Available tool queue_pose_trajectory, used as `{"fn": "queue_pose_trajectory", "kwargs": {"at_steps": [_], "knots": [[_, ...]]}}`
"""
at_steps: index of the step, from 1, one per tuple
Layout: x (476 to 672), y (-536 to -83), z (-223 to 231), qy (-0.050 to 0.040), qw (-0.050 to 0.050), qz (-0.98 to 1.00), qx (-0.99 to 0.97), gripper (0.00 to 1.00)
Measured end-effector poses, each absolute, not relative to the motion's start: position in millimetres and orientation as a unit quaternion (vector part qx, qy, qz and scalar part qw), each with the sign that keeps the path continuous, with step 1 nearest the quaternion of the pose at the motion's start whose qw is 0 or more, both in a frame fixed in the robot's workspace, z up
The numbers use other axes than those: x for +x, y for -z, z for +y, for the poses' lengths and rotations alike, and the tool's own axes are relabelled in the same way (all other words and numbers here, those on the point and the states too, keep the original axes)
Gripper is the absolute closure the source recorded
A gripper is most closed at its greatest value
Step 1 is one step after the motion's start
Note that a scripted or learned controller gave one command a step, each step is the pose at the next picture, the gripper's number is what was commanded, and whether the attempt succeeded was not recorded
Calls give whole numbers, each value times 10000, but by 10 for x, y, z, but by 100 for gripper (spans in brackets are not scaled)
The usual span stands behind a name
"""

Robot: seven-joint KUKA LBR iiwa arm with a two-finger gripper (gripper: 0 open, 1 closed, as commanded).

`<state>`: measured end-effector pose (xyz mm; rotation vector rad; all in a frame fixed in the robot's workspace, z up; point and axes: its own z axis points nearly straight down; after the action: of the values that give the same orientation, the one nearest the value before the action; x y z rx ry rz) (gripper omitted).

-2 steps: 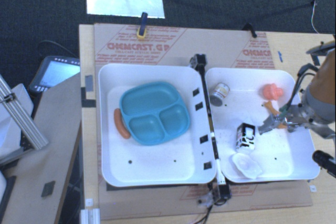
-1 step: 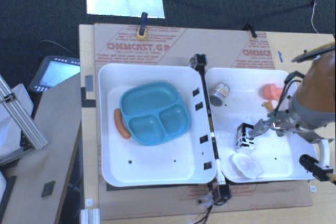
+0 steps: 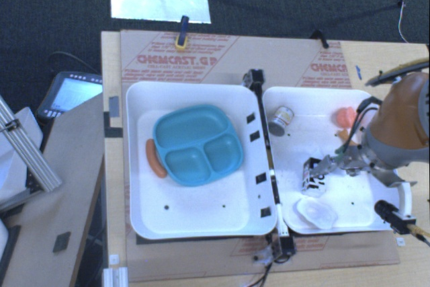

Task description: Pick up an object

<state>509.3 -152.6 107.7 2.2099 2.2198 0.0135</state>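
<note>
My gripper (image 3: 313, 177) reaches in from the right and hangs low over the middle of the right bin (image 3: 349, 222). Its black-and-white finger end points left, just above a clear plastic lid (image 3: 316, 213) near the bin's front edge. A small metal can (image 3: 281, 119) lies on its side at the bin's back left. An orange-pink object (image 3: 346, 117) sits at the back right, partly behind the arm's cable. I see nothing between the fingers.
The left bin (image 3: 201, 222) holds a blue three-compartment plate (image 3: 199, 144) and an orange sausage-shaped item (image 3: 156, 158) beside it on the left. A black divider rail (image 3: 263, 144) runs between the bins. The arm's orange band (image 3: 403, 117) fills the right bin's right side.
</note>
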Motion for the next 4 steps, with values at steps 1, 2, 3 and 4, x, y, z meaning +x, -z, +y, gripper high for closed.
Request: {"fn": "queue_pose_trajectory", "kwargs": {"at_steps": [1,2,3,4], "knots": [[5115,-1179,-1502,-72,44,7088,7053,100],[5168,-1815,-1478,-20,36,7090,7052,100],[5186,-2273,-1481,-17,30,7090,7052,100],[5192,-2901,-1545,-21,41,7090,7052,100]]}}
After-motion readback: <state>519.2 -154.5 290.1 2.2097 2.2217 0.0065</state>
